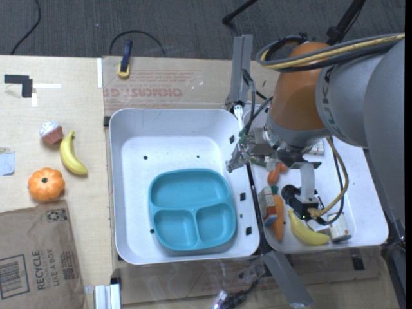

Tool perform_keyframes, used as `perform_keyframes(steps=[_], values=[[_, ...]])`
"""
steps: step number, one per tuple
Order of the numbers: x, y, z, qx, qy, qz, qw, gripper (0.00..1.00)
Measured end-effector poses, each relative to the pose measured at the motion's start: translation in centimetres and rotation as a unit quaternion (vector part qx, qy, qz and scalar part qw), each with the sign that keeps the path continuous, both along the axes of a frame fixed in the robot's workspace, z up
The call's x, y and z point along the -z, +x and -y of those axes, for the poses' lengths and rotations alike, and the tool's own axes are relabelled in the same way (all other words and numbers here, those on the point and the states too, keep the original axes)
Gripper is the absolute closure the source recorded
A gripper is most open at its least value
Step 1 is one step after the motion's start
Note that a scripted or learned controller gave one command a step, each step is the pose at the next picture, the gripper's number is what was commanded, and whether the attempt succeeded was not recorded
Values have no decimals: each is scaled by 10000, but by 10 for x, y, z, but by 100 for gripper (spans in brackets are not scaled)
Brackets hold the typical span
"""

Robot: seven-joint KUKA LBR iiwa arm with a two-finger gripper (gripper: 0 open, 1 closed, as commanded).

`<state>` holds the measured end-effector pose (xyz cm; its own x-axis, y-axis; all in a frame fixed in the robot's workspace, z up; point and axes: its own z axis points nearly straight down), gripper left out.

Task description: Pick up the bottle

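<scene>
The arm (335, 89) reaches in over the right bin (367, 192), its bulk hiding much of that bin's floor. The left bin (129, 172) lies well off beside it and holds a blue divided plate (192, 217), apart from the work. The gripper (283, 166) hangs over the right bin near the wall shared by the two bins; whether it is open or closed I cannot tell. The bottle (273, 210), orange with a pale end, lies just below the gripper toward the near rim, its long axis running roughly away from the tool. A yellow banana (308, 232) lies just beside it, and the shared wall crowds the other side, leaving little room.
</scene>
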<state>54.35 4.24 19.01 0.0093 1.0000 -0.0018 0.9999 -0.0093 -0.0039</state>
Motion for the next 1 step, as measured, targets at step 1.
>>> perform_keyframes(steps=[1], values=[[39, 29, -51, 925, -71, 15, 9957, 0]])
